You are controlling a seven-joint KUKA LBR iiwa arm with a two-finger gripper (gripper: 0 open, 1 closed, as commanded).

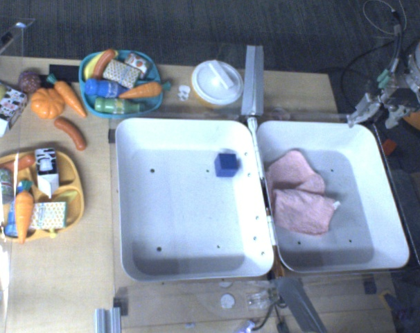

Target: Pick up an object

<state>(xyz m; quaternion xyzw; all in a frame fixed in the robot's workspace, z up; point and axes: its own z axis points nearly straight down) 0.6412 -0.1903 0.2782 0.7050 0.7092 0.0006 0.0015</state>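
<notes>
From above and at a slant, the two white bins sit side by side on the table. The left bin holds a small blue cube near its upper right part. The right bin holds a pink cloth lying in two folded lumps against its left side.

The arm is parked off the right bin's upper right corner, with the claw hanging just outside the rim, well apart from both cube and cloth. To my eye the pick has not begun: this is the approach stage. The next move calls for swinging in over one bin and coming down squarely on the chosen thing.

The claw touches nothing I can see and holds nothing; how far open it stands I cannot tell.
</notes>
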